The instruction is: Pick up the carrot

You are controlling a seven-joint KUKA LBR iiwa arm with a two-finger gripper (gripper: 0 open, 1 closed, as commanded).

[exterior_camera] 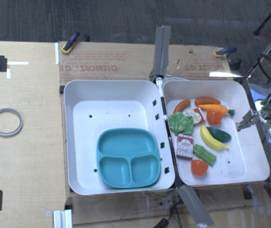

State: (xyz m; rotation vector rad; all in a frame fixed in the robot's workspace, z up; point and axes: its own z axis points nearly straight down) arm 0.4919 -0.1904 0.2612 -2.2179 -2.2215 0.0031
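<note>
The carrot is orange with a green stem end pointing right. It lies in the right bin, near that bin's far side. An orange-red sausage shape lies just behind it, and a small orange fruit touches its near side.
The right bin also holds another sausage, a lettuce leaf, a banana, a dark green vegetable, a red box, a green pickle and a tomato. A teal divided plate sits in the left bin.
</note>
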